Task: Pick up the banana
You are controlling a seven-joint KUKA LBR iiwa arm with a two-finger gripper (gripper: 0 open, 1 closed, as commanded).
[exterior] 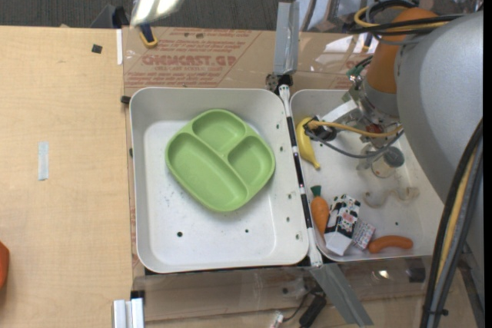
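Note:
The yellow banana lies in the right bin, close against its left wall in the far part. Its length runs from far to near. My gripper hangs over the middle of the same bin, to the right of the banana and a little nearer, well apart from it. Its pale fingers stand open, with bare bin floor between them.
The left bin holds a green divided plate. In the near part of the right bin lie a carrot, a black-and-white carton, a small packet and an orange sausage. The arm covers the bin's right side.

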